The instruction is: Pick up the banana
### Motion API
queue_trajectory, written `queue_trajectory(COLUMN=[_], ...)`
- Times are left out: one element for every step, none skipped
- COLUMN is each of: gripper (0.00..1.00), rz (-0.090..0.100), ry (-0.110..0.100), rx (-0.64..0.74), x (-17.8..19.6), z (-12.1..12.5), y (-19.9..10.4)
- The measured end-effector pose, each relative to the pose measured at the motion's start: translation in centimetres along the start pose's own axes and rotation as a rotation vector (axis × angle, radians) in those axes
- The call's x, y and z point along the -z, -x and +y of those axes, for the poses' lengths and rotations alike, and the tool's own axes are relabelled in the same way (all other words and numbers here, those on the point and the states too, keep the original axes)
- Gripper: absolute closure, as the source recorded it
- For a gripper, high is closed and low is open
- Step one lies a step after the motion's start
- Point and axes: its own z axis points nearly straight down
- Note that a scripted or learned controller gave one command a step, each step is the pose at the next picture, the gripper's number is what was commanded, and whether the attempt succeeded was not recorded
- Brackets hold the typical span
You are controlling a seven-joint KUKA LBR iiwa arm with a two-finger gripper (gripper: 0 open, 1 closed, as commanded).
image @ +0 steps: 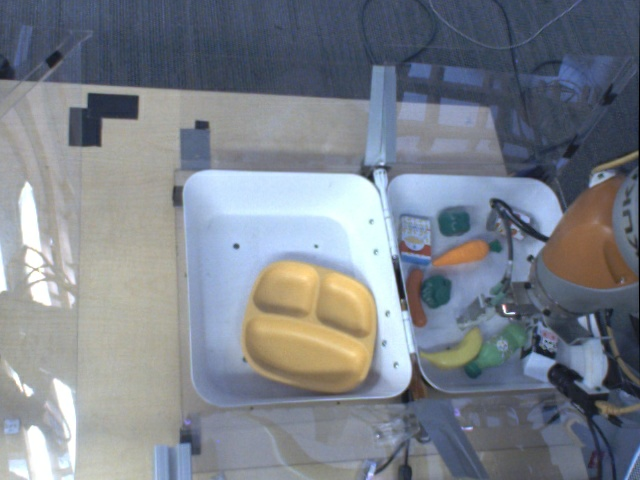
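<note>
Jaws [492, 306] blurred, banana [455, 351] partly under green toy [495, 350]

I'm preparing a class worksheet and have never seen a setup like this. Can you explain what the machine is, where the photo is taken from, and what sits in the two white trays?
One camera looks down at a slant on a wooden bench. The grey robot arm with an orange band reaches in from the right; its gripper hangs over the right white bin. That bin holds a yellow banana, an orange carrot and other small toy foods. The left white bin holds a yellow divided plastic tray. Whether anything is held is unclear.
</note>
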Motion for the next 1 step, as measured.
queue_trajectory(gripper=[0.0], rz=[-0.004], ry=[0.004], rx=[0.366], x=[0.06], z=[0.21], y=[-1.43])
